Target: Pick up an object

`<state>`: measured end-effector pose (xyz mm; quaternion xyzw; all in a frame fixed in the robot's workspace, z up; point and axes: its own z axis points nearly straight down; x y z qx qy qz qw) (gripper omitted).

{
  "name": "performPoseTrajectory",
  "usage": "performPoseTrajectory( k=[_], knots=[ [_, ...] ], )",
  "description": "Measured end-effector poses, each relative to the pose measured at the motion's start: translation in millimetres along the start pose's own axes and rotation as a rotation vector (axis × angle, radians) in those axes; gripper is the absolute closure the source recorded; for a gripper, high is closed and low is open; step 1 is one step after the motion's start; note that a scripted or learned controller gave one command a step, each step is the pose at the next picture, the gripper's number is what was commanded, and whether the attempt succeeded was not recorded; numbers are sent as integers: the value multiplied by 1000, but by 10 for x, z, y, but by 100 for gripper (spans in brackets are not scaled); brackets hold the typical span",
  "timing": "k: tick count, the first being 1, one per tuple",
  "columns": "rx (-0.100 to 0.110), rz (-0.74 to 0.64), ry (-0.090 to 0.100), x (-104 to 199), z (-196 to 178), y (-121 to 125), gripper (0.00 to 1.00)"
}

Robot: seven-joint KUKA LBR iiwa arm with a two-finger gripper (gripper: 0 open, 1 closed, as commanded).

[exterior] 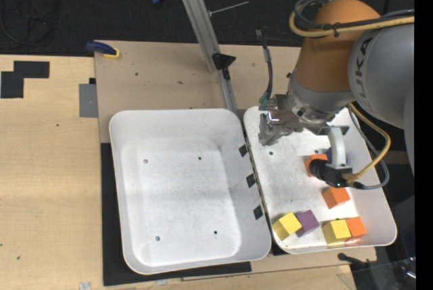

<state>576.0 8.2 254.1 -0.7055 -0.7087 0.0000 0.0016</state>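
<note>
- Wooden surface (54,167) under a dark backdrop, carrying two shallow white bins side by side: left bin (177,121), right bin (379,231).
- Task's things, all in the right bin: orange block (335,197), lying below and to the right of the jaws (269,125); further down at the near rim, yellow block (287,224) touching purple block (307,221), almost straight below the jaws; second yellow block (336,231) touching a second orange block (355,226), below and well to the right.
- Round orange piece (315,165) to the right of the jaws, partly hidden by a white fitting on the wrist; its shape cannot be told.
- Jaws: at the upper left part of the right bin, near the wall shared with the left bin; whether spread or pressed together cannot be told; nothing visible between them.
- Judgement: every block lies toward the near rim from the jaws, none beneath them; the yellow-purple pair calls for the least sideways travel. The blocks look squarish, with no clear long axis.
- Slanting metal rail (203,32), above and left of the jaws.
</note>
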Motion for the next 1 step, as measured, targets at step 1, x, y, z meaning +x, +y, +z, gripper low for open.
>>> performPoseTrajectory(
  k=[1],
  knots=[
    [1,0,-1,581,179,131,100]
  ],
)
